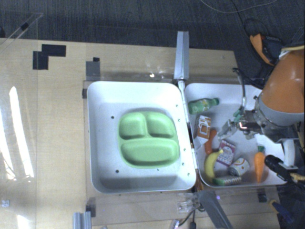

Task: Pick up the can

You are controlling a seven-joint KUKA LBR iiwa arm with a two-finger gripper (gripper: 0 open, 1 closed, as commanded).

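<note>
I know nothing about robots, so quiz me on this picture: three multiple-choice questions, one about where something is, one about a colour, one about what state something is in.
1. Where does the green divided tray lie?
A. in the left bin
B. in the right bin
C. on the bare bench

2. What colour is the carrot-shaped toy in the right bin?
A. blue
B. orange
C. white

3. How does the green bottle rest?
A. standing upright
B. lying on its side
C. held up off the bin floor by the tool

Answers: 1 A, the tray sits in the middle of the left bin. 2 B, it is plainly orange. 3 B, it lies flat near the bin's top wall, apart from the tool.
</note>
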